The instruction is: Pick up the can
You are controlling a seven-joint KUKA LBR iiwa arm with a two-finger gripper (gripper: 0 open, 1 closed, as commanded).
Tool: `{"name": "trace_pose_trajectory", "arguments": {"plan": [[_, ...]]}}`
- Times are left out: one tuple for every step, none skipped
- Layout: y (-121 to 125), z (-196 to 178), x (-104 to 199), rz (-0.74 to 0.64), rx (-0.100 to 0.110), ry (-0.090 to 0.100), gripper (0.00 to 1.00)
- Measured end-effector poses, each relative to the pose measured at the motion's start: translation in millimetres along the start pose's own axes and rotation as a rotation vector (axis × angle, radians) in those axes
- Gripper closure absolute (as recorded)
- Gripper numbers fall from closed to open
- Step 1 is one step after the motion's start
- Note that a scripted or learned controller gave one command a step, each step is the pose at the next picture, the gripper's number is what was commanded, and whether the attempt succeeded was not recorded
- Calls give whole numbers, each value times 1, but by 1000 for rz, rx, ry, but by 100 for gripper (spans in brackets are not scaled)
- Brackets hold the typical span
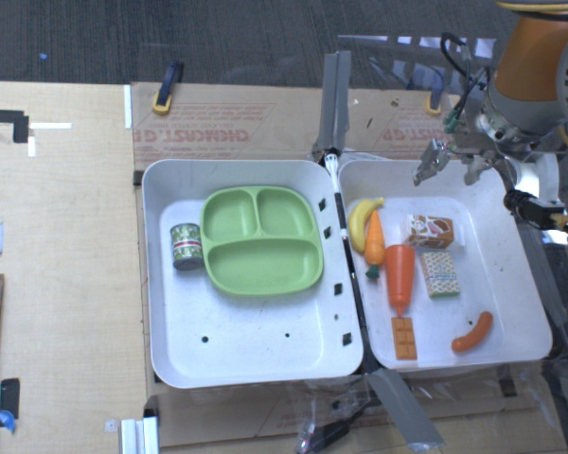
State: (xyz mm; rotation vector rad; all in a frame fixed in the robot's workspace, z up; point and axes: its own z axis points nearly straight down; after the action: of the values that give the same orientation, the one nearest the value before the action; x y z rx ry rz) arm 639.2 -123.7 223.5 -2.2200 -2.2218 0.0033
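So the can (186, 246) is sitting upright in the left bin (170, 339), touching the left edge of the green plate (262, 239). The gripper (451, 165) hangs over the back rim of the right bin (525, 291), fingers apart with nothing between them, well away from the can. In that bin there's a banana (360, 221), carrot (399, 272), two small boxes and a sausage (472, 332).

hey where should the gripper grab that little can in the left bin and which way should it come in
Probably across the can's round side wall, coming straight down from above. It looks to be lying on its side on the left bin floor, one end nearly touching the green plate's left rim, so fingers best close across the curved body, not end to end. The gripper hangs over the right bin's far edge.
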Motion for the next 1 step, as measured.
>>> {"name": "trace_pose_trajectory", "arguments": {"plan": [[10,39,-1,-121,0,0,0]]}}
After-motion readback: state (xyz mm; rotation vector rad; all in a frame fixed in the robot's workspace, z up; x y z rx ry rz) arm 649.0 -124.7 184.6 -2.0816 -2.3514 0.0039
